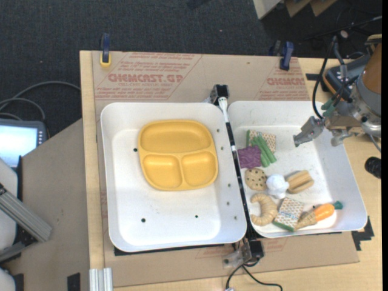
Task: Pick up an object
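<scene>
In the right bin, the pile of small food toys waits low and central: cookie, white ball, croissant, carrot, green beans. I'm above the bin's upper right, fingers holding nothing; whether they're apart, I cannot tell. My pick would be the white ball: come straight down, straddle it, keep clear of the bread piece touching it. The yellow tray in the left bin stays out of this.
</scene>
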Available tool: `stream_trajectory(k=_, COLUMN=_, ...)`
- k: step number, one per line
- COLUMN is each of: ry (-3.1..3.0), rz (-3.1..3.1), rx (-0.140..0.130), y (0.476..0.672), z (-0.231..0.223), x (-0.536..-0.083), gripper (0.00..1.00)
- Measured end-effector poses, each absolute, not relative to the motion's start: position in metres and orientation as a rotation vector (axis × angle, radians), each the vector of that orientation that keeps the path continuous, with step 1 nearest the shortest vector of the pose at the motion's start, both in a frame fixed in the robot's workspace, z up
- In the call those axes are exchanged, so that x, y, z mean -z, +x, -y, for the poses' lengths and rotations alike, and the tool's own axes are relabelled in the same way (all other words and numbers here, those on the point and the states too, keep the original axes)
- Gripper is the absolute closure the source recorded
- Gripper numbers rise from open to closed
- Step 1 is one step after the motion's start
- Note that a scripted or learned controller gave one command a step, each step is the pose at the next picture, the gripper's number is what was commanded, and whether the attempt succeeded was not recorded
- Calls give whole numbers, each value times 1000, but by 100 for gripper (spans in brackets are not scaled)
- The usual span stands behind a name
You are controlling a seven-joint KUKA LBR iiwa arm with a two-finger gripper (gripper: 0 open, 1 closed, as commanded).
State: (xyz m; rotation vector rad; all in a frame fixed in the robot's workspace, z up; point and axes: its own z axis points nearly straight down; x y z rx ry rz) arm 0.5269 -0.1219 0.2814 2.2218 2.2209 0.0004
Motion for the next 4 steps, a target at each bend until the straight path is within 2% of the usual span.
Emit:
stream_trajectory(k=1, ry=2221, rz=-2229, rx=3, y=574, z=89, x=-181, gripper=0)
stream_trajectory(k=2, ry=2225, rz=-2221, rx=1, y=582, z=91, x=-80, gripper=0)
stream_trajectory(k=3, ry=2221, rz=-2216, rx=-8, y=584, z=91, x=-97, gripper=100)
stream_trajectory(k=4, ry=2210, rz=-2226, rx=-11, y=575, z=20, x=-190, gripper=100)
